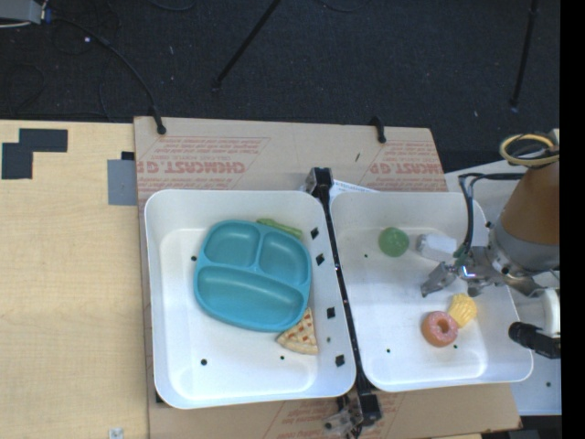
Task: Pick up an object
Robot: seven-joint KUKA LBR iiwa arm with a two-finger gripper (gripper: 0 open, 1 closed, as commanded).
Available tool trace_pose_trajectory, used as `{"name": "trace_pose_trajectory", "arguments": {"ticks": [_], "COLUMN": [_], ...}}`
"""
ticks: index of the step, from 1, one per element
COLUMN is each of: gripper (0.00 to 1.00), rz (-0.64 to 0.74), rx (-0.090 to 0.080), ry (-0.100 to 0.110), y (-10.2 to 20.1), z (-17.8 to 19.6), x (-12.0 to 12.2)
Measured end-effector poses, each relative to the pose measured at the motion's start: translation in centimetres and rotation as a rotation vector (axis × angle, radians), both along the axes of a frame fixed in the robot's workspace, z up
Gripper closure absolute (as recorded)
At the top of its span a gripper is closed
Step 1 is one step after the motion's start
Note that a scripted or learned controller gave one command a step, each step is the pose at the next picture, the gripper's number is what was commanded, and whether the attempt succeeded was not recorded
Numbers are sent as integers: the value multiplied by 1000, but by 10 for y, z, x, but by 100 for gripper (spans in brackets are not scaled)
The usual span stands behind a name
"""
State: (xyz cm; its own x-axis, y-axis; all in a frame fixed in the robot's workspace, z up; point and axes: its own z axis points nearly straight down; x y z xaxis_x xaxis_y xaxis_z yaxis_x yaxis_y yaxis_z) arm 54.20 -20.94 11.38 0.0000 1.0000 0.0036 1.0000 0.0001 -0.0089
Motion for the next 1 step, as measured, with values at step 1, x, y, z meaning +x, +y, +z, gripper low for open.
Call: {"name": "trace_pose_trajectory", "arguments": {"ticks": [1], "gripper": [100], "rz": [-1], "rx": [-1], "ry": [-3], "y": [-1], "z": [13], "x": [1]}}
